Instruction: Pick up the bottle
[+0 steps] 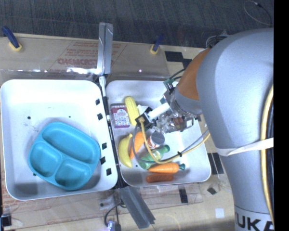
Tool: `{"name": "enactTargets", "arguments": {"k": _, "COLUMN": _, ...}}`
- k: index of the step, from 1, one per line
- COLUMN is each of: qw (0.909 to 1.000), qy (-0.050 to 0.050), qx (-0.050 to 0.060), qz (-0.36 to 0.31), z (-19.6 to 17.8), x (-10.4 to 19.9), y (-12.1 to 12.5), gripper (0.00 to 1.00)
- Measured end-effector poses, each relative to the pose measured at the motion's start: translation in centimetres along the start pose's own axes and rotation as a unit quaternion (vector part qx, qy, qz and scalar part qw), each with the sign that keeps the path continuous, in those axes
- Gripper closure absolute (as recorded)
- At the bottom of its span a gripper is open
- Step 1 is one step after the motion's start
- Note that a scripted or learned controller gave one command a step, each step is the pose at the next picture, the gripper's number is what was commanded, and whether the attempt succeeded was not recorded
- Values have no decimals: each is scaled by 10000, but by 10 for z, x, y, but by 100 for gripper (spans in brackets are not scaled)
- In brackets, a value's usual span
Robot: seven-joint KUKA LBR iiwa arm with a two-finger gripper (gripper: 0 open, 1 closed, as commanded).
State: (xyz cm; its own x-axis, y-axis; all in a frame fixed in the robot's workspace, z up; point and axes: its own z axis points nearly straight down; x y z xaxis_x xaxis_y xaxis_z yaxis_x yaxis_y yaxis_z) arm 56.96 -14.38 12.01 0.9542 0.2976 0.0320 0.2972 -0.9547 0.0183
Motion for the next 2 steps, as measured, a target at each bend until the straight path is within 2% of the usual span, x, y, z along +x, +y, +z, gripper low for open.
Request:
{"name": "enactTargets", "arguments": {"k": 1, "qw": 9995, "qy": -170, "qx": 105, "qz": 255, "z": -54, "x": 16, "y": 50, "gripper": 100}}
{"name": "enactTargets", "arguments": {"k": 2, "qw": 9982, "qy": -176, "qx": 128, "qz": -557, "z": -1, "x": -25, "y": 53, "gripper": 100}}
